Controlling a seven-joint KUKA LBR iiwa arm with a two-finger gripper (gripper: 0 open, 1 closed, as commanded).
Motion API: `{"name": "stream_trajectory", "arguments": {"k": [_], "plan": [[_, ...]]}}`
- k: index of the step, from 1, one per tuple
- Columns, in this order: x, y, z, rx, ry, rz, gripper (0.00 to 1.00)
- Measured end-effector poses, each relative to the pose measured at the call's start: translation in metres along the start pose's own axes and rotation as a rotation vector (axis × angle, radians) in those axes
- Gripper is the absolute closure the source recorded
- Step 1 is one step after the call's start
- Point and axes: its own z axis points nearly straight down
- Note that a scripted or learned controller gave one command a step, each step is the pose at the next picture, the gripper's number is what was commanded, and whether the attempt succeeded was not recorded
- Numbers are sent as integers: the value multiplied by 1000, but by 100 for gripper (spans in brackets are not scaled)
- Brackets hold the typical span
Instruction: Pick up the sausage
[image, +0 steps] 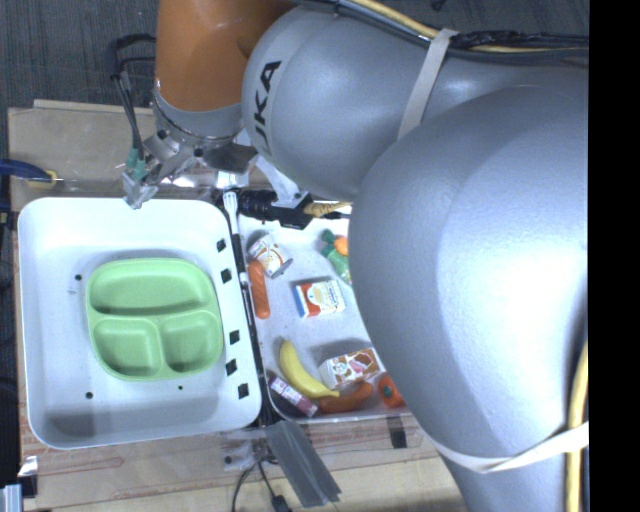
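The sausage (260, 290), a short orange-red link, lies lengthwise in the right bin (300, 335) close to its left wall. My gripper (138, 184) hangs over the far rim of the left bin (40, 300), well to the left of the sausage and beyond it, with nothing visibly in it. The big grey arm covers much of the right bin.
A green three-compartment tray (155, 318) sits in the left bin. Around the sausage lie a small wrapped can (270, 255), a red-and-white carton (320, 297), a banana (300, 370), a snack box (350, 368), a longer red item (345, 402) and a green item (336, 260).
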Motion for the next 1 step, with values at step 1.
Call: {"name": "stream_trajectory", "arguments": {"k": [1], "plan": [[10,10,-76,1,-1,137,100]]}}
